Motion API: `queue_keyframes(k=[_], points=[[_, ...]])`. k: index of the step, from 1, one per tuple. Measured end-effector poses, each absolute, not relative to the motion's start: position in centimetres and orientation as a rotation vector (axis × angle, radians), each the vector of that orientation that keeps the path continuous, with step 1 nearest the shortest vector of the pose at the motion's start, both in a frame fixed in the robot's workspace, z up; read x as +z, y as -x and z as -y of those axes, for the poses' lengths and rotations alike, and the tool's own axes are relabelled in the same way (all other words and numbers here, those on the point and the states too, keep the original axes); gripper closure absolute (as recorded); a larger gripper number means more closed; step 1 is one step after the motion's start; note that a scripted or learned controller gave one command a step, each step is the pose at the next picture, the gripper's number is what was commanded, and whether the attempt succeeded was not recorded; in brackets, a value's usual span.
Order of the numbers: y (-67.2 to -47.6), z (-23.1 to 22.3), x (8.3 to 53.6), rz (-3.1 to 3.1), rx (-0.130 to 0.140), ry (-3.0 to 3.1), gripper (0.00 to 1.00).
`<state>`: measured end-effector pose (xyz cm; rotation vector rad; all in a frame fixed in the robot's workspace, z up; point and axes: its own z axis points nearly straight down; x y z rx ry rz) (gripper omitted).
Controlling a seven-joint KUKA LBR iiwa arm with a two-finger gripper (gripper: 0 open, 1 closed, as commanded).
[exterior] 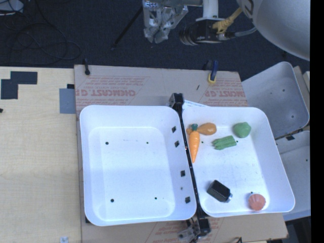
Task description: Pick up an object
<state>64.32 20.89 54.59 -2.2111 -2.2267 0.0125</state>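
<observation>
Objects for picking all lie in the right-hand shallow white bin, and none of them is in my grasp. My two-finger gripper hangs high at the top of the view, over the dark floor beyond the bench, well apart from both bins. Whether it is parted or closed I cannot tell from this angle; nothing shows between its tips. I judge this to be a parked, clear-of-view pose, so the camera gets an unobstructed look at the contents before a target is chosen.

Working outward from there: the nearest items sit in the far part of the right bin. A small orange plastic carrot with a green top lies lengthwise right against the dark divider between the bins, which could crowd one finger if I chose it. Beside it, touching or nearly touching its top end, is a rounded orange-brown lump. To their right lie a flat green pod-shaped piece and a rounder pale green piece, near each other but apart.

Toward the near edge sit a black block, standing free with open floor around it, and a pinkish-red round toy fruit tucked close to the bin's corner wall. The black block looks the easiest pick.

The left-hand white bin lies alongside, on brown cardboard sheeting.
</observation>
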Motion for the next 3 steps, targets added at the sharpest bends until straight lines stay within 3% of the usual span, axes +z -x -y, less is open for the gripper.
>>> queue_keyframes(k=[1,2,3], points=[[-60.7,-24.4,49.2,2.221,0.013,2.216,1.00],[-56.4,-24.2,43.5,2.220,0.015,2.217,1.00],[-55.7,-24.2,54.3,2.224,-0.007,2.221,1.00]])
